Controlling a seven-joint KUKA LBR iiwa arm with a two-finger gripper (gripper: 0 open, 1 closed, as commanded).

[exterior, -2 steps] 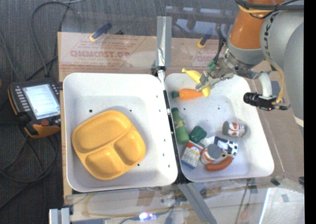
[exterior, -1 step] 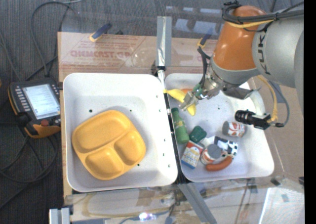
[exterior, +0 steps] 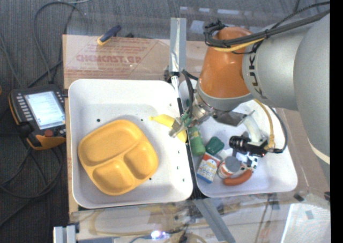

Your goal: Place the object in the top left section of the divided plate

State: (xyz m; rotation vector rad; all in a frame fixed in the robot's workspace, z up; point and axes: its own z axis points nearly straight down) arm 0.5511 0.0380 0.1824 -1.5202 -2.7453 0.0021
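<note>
The yellow divided plate (exterior: 118, 156) lies in the left bin (exterior: 96, 90), toward its front left, and has three sections. A yellow banana (exterior: 163, 122) hangs at the left bin's right edge, just right of the plate's far corner, with one end over the wall between the bins. My gripper (exterior: 179, 127) comes down from the orange wrist and is shut on the banana, which passes between its fingers. The banana's middle is partly hidden by the gripper.
The right bin (exterior: 278, 180) holds a green bottle (exterior: 196, 144), a green block (exterior: 215, 144), a white carton (exterior: 207, 168), a small can (exterior: 230, 166) and a red sausage (exterior: 236, 179). The arm's bulk covers the right bin's back. A teach pendant (exterior: 40, 110) lies left of the bins.
</note>
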